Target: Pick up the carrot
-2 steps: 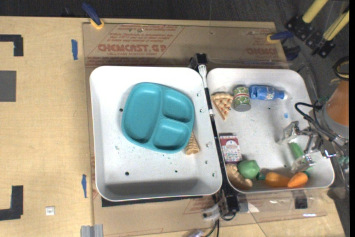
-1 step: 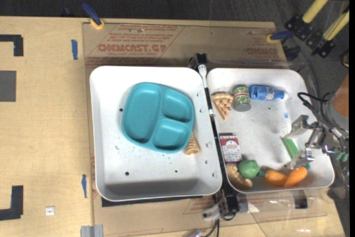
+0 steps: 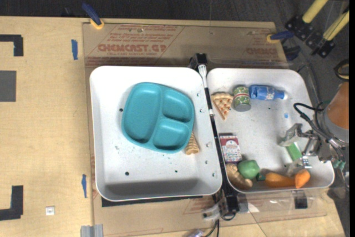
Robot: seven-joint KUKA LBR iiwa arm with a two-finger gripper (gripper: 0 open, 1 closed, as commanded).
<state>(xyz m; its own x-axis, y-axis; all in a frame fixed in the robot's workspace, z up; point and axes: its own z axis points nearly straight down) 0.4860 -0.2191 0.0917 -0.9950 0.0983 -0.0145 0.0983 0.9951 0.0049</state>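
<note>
From the overhead camera view, you have the carrot (image 3: 286, 178) lying in the near right corner of the right bin (image 3: 258, 76), close against the bin's near wall, with the gripper (image 3: 299, 148) hanging just above and slightly behind it. Whether the tool is open or closed you cannot tell from here; the metal and green parts at its tip blur together, and nothing can be seen clamped in it, so treat the carrot as not yet taken. Its long axis runs roughly along the near wall, left to right in this view, with what looks like the fatter orange end toward the right corner and the thinner end pointing left toward the green pepper (image 3: 249, 167); the far right end is hard to read. To do this step well, you would want the closing direction set across that axis, so front to back, and the descent centred on the middle of the carrot's length. Watch the near wall: it leaves little room on that side, so one side of the tool may foul the rim. The pepper and the small brown item beside it sit near the left tip, so keep clear of them.
</note>
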